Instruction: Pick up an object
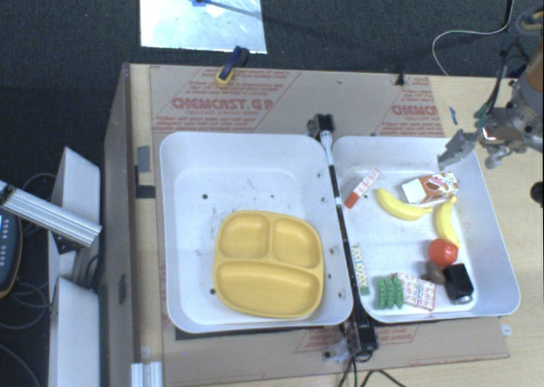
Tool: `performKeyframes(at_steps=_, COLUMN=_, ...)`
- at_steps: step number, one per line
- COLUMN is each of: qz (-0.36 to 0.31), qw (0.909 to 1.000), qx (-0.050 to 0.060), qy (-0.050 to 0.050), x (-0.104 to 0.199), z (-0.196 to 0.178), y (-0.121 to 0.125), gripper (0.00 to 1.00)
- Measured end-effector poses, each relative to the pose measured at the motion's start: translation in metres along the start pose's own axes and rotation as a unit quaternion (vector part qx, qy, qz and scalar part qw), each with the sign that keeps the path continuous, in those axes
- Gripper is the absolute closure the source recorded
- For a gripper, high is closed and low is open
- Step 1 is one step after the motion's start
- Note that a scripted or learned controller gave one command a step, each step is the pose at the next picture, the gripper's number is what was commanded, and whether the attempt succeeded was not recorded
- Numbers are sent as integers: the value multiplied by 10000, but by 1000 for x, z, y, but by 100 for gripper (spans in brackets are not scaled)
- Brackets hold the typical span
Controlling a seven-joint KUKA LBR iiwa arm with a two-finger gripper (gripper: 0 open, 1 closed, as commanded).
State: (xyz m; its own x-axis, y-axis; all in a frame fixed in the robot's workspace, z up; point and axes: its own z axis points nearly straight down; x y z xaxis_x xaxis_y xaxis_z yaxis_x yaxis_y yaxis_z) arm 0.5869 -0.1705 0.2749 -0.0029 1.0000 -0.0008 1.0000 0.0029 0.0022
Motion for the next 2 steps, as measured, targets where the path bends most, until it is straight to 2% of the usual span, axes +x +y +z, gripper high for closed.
performKeyframes(at_steps=1, qz=9, qw=10000, qx=15, qy=2, x=-36, z=100, y=0, gripper=0)
performKeyframes(at_steps=2, qz=9, qw=10000, qx=4, qy=2, x=-17, z=191, y=-18, gripper=0)
